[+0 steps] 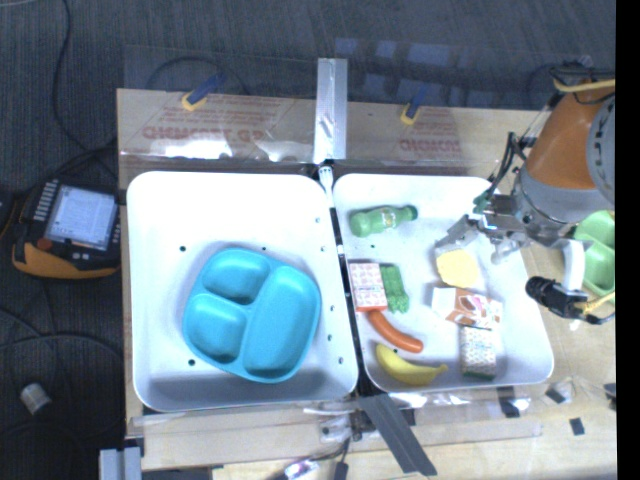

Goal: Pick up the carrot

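The carrot [395, 331], short and orange-red, lies at a slant in the front left part of the right bin [525, 343], just above a banana [408, 365]. My gripper [476, 240] hangs over the back right part of the same bin, well to the right of the carrot and further back. Its fingers are spread open above a yellow cheese wedge [458, 267], and nothing is held between them. The grey arm with its orange band [560, 153] reaches in from the right.
Around the carrot are a pink patterned box [366, 285], a green pickle [394, 288], a small packet [468, 308], a patterned box [479, 350] and a green bottle [380, 218]. A blue divided plate [252, 311] lies in the left bin [150, 268].
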Tool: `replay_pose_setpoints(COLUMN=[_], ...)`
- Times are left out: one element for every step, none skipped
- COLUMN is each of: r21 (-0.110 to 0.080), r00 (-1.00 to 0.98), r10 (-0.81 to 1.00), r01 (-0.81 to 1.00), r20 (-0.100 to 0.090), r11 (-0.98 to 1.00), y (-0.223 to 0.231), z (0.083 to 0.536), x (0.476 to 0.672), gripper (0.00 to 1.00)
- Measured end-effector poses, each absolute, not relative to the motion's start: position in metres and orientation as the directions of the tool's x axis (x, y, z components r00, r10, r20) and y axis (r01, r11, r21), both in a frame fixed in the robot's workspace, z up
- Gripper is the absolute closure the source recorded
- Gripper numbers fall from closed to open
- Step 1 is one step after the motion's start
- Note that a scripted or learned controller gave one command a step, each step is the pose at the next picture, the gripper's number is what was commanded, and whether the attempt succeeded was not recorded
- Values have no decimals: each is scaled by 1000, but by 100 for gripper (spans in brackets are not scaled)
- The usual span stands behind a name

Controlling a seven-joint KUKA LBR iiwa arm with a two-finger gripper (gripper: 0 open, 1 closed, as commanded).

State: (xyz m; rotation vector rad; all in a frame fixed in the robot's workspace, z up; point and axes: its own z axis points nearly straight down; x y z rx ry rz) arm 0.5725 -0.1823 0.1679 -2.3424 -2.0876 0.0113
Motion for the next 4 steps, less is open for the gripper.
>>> replay_pose_setpoints(r21=[-8,-7,-7,-8], r00=[121,146,-18,-17], r10=[993,989,1000,1000], r01=[993,989,1000,1000], r20=[1,-1,-3,-3], r11=[-121,-146,18,17], y=[-140,-178,-217,-214], z=[109,157,167,159], x=[552,581,603,588], gripper=[0,0,0,0])
